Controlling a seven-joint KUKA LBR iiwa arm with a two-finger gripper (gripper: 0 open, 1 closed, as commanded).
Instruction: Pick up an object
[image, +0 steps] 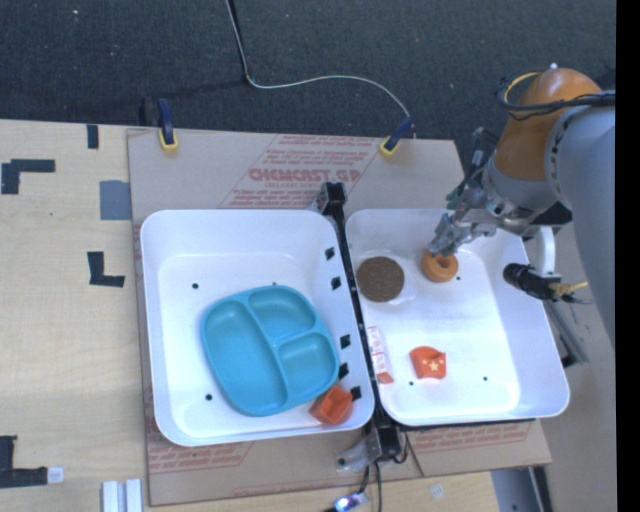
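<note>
My gripper (441, 249) hangs low over the far part of the right bin (520, 340), right above a small orange-tan round object (439, 267) that it touches or nearly touches. A brown disc (380, 278) lies to the left of that object. A red chunk (428, 363) sits nearer the front of the same bin. A small red-and-white packet (377, 353) lies along the bin's left wall. In the left bin (165, 300) a blue divided plate (270, 347) lies flat, with an orange piece (332, 405) at its front right corner.
The grey arm with its orange band (545, 110) comes in from the upper right. A black cable connector (530, 280) juts over the right bin's right side. Both bins rest on a cardboard sheet (290, 170) held by clamps.
</note>
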